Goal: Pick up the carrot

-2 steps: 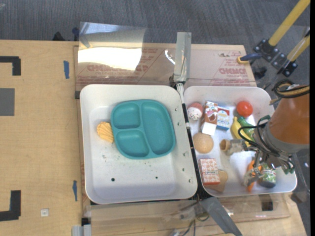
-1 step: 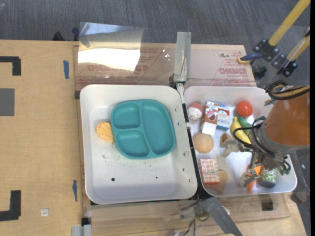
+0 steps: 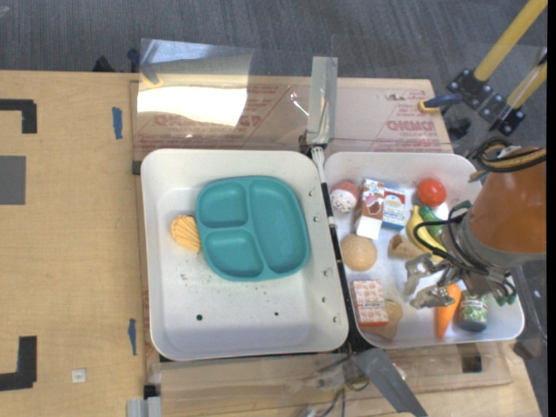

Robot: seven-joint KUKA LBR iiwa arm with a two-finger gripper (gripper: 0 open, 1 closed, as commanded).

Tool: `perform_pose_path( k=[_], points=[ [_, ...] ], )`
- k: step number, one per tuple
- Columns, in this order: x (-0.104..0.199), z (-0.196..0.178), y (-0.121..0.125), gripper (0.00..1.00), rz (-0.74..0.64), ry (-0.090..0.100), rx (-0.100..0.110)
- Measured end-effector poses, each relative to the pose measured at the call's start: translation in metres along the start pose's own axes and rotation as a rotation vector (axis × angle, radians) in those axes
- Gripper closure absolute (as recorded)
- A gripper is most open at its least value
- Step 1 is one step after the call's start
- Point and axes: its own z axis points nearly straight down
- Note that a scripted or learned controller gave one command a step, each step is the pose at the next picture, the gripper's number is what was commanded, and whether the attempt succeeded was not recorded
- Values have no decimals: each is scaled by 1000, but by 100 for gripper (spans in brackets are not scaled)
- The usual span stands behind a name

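A: Where is the carrot (image 3: 444, 316)?

B: It lies in the right bin (image 3: 512, 328), close to the front wall, with its orange tip toward the front. The gripper (image 3: 432, 283) is low in that bin, just above the carrot's upper end.

A: Do the fingers hold it?

B: One cannot tell. The metal fingers (image 3: 417, 272) look a little spread, but whether they pinch the carrot is not clear.

A: What else is in that bin?

B: A tomato (image 3: 431, 190), a small milk carton (image 3: 371, 208), a bread roll (image 3: 358, 252) and a red box (image 3: 369, 301), all to the left or behind the gripper.

A: And the left bin (image 3: 165, 233)?

B: It carries a teal divided plate (image 3: 252, 227), and a yellow shell-shaped piece (image 3: 185, 231) touches the plate's left edge.
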Motion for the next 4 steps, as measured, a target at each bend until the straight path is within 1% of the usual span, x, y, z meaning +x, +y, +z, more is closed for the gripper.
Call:
perform_pose_path(
  k=[1, 2, 3, 4],
  points=[
    [-15, -147, -18, 100, -140, -8, 6],
    [-15, -152, -16, 100, -139, -6, 0],
    [-7, -247, -78, 100, -269, -1, 3],
    [9, -194, -76, 100, -300, 7, -8]
  ],
)
